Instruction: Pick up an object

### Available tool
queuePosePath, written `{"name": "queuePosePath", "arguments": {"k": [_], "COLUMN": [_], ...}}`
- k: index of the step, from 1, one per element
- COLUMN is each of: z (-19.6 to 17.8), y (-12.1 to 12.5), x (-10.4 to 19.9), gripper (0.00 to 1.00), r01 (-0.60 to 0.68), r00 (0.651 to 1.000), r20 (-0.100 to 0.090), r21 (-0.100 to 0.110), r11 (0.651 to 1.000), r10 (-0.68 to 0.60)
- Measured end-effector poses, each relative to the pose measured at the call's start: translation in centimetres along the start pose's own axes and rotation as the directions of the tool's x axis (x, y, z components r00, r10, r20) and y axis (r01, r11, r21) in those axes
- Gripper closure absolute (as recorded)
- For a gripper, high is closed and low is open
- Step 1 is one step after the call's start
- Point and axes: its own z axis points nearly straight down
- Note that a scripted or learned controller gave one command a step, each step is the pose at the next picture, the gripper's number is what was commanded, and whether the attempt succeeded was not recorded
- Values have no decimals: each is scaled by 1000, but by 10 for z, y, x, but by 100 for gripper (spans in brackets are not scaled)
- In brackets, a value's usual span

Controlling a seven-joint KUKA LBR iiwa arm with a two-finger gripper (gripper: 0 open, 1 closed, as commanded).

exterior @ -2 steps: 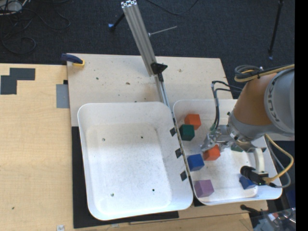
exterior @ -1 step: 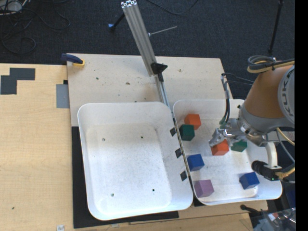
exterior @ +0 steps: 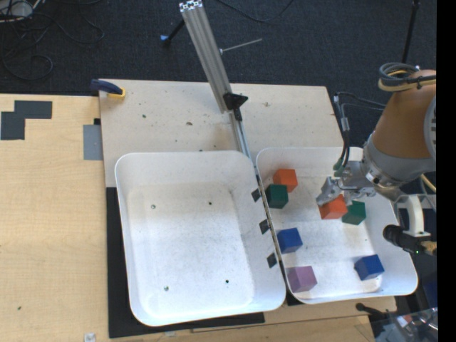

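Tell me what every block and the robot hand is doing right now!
gripper: down in the right bin, right over the red block
red block: under the gripper
green block: beside the red block
orange block: lying free
dark green block: lying free
purple block: lying free
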Motion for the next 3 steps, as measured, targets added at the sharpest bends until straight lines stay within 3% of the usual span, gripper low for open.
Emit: {"name": "queuePosePath", "arguments": {"k": [1, 3], "z": [-43, -33], "y": [5, 13], "x": [1, 105], "gripper": [100, 100], "r01": [1, 3], "r00": [1000, 1000], "r20": [0, -3], "r21": [0, 7], "r11": [1000, 1000], "r10": [-1, -3]}}
